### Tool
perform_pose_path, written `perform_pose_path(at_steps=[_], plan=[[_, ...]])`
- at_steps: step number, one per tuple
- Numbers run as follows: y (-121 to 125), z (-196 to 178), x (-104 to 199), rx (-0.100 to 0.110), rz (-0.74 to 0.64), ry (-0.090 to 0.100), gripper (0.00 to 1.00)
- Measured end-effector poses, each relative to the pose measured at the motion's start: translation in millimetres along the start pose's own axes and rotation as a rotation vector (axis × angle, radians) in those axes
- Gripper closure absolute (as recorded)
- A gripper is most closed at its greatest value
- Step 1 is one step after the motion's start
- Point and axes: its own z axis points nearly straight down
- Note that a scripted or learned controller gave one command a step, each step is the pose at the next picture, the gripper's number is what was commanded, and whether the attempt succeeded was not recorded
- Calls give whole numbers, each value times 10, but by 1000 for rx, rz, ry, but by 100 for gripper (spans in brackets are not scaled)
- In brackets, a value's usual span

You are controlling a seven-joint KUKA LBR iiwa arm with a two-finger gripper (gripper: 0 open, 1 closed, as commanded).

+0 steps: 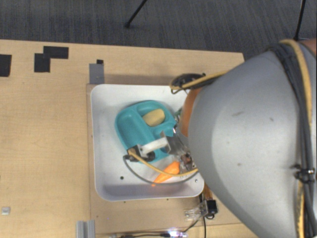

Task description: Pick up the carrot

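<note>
Worktop (44, 143): pale wood, runs the full width of the view; black square marks (49, 58) at its upper left.
Arm (247, 143): grey, bulky, comes in from the right and covers the right side of the bin.
Bin (106, 148): shallow, white, rounded corners, sits mid-view on the worktop.
Teal thing (132, 125): rounded plastic shape lying in the upper middle of the bin, well clear of the left wall.
End effector (179, 152): low inside the bin at its right side, just right of the teal thing and directly above the carrot. Cannot tell how far open it is, or whether it has hold of anything.
Beige piece (153, 116): small oval resting on top of the teal thing, toward its right.
Carrot (170, 171): orange, lying slantwise at the lower right of the bin, near the front wall, right by the end effector's tip; contact unclear.
</note>
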Motion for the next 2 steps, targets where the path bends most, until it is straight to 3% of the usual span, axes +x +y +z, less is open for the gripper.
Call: perform_pose_path(at_steps=[1,2], plan=[[-164,247,34,-4,-28,1,100],[-154,285,-37,0,-27,-24,0]])
